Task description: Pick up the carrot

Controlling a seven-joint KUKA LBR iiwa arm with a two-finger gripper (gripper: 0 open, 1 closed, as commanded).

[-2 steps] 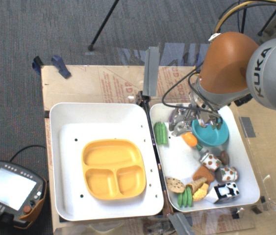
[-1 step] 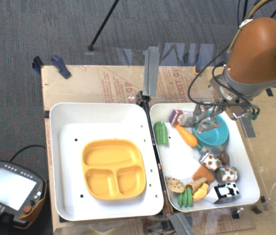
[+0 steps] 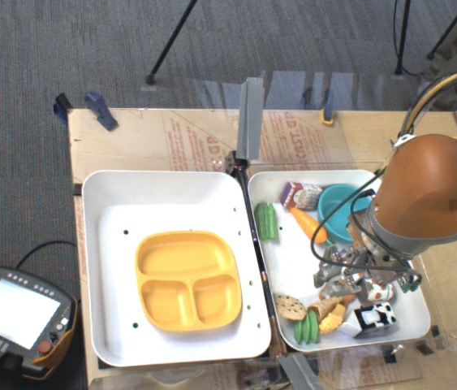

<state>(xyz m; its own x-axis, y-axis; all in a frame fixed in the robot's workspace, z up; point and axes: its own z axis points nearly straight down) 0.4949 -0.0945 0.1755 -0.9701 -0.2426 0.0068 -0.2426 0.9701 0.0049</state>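
Observation:
The carrot (image 3: 303, 223) is a small orange cone lying at a slant in the right bin (image 3: 289, 266), between a green pickle-like piece and a teal bowl. My gripper (image 3: 343, 273) hangs low over the middle of the right bin, below and to the right of the carrot and apart from it. The arm's orange band (image 3: 420, 187) sits above it and hides part of the bin's right side.
The teal bowl (image 3: 340, 211) and a purple box (image 3: 298, 193) lie at the back of the right bin. A green piece (image 3: 266, 220) rests by its left wall. A cookie (image 3: 291, 306), green pods (image 3: 309, 327), a yellow chip (image 3: 332, 318) and a black-and-white cube (image 3: 376, 316) crowd the front. The left bin (image 3: 114, 218) holds a yellow divided plate (image 3: 187, 279).

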